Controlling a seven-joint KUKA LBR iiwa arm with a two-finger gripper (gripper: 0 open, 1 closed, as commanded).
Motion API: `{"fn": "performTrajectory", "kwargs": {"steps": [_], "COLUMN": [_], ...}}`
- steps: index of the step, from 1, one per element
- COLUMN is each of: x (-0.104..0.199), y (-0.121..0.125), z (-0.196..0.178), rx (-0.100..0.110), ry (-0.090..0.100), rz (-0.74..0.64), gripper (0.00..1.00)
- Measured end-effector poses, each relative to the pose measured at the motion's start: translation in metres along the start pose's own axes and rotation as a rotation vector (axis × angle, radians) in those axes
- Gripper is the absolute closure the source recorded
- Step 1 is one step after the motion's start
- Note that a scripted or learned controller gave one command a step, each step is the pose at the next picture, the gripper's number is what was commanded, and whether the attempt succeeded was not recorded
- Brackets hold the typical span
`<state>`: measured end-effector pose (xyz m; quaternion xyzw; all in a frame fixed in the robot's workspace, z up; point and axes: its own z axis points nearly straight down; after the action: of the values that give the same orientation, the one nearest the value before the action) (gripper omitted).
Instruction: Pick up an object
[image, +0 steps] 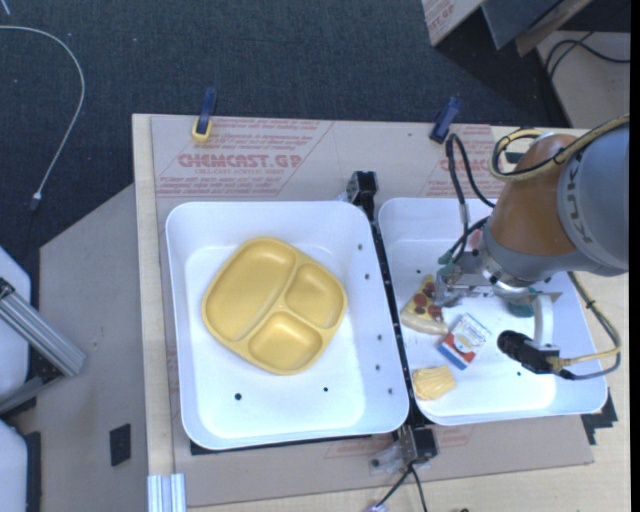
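yellow plate (275, 318) sits mid left bin (215, 395) — too broad. in the right bin (520, 398), pizza slice (422, 312) lies by the left edge, gripper (446, 287) just over it — open or closed, cannot tell. centre on the slice, then descend straight.

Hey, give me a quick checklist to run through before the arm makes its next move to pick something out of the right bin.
1. Things to pick in the right bin: a pizza slice, a small packet and a yellow piece lie there. Ok.
2. Gripper near a target: it sits at the pizza slice's upper end. Ok.
3. Anything held already: cannot tell.
4. Room around the pizza slice: the small packet lies close beside it. Not ok.
5. Yellow piece stands apart near the front wall. Ok.
6. Yellow plate sits in the left bin, out of the way. Ok.
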<state>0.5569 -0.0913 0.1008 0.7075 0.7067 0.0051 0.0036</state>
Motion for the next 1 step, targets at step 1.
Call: {"fn": "performTrajectory", "kwargs": {"steps": [1], "x": [-0.0018], "y": [0.0056], "z": [-0.0436], "rx": [0.007], "ry": [-0.003], "rz": [-0.002], "gripper": [1.0]}}
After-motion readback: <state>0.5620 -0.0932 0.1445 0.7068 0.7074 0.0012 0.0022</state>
